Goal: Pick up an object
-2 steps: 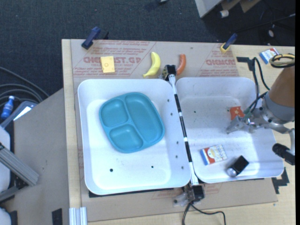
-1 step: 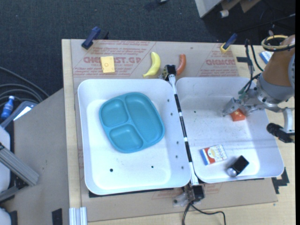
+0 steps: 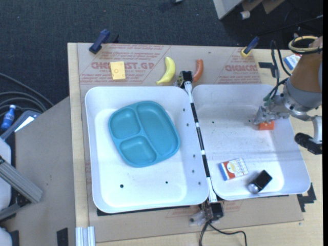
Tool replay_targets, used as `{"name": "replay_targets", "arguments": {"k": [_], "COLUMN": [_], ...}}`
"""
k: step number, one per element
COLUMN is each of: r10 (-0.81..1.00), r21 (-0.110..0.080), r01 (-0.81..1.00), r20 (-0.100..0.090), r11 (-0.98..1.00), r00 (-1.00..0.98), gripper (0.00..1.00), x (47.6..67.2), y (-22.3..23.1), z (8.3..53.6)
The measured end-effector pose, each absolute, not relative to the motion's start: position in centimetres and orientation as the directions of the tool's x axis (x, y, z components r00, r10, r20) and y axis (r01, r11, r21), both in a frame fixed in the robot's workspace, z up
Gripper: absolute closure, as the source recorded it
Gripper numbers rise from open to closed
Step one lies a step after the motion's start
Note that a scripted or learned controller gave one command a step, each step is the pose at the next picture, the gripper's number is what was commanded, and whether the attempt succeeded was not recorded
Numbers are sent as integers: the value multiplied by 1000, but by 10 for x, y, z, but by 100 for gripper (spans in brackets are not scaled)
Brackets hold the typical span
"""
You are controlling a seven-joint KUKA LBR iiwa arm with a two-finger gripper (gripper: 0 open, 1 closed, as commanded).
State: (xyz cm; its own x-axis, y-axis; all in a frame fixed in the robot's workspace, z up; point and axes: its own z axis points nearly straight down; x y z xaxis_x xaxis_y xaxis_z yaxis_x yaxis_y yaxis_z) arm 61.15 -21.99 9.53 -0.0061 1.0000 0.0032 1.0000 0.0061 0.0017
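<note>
My gripper point(image 3: 265, 116) is low in the right bin point(image 3: 230, 106), near its back right part, hanging from the grey wrist and the orange band above it. A small orange-red block point(image 3: 266, 126) lies directly under and just in front of the gripper, touching or nearly touching it. A small white, blue and red box point(image 3: 232, 168) lies flat towards the bin's front. Beside it to the right sits a black object with a silver end point(image 3: 260, 181).
The left bin point(image 3: 102, 152) holds a blue divided plate point(image 3: 144, 132). On the bench behind the bins lie a yellow banana point(image 3: 166, 71), an orange sausage-shaped piece point(image 3: 198, 69) and a yellow tag point(image 3: 117, 71). Cables run along the right side.
</note>
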Motion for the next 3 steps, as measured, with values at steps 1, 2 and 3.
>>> {"name": "replay_targets", "arguments": {"k": [1, 2, 3], "r10": [1000, 1000, 1000], "r21": [2, -2, -3], "r01": [1000, 1000, 1000], "r20": [1, 2, 2], "r11": [2, 1, 1], "r00": [-2, -1, -1], "gripper": [100, 100, 100], "x": [610, 586, 563], "y": [-133, -74, -25], "z": [197, 236, 252]}}
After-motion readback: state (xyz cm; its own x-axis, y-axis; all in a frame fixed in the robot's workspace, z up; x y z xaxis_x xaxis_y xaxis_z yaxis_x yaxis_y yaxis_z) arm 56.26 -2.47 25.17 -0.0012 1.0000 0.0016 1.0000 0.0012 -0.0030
